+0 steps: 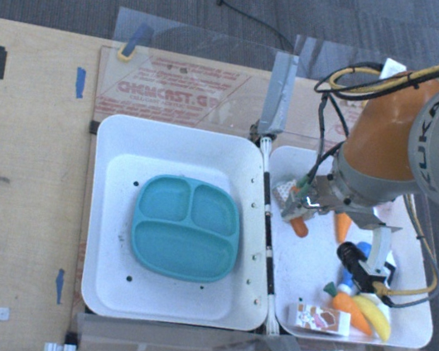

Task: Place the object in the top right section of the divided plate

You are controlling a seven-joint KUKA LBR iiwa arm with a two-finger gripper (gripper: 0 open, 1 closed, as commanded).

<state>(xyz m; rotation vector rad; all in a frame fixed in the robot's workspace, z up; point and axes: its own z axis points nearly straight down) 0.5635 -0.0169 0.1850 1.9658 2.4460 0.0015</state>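
Two bins (118, 153), divided plate (186, 229) in left

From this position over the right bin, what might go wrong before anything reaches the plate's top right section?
1. The hand sits low at the right bin's left wall, beside a small orange carrot-like piece; whether it holds that piece is unclear, so it may lift away without it.
2. The raised divider between the bins could catch a low carry toward the teal divided plate.
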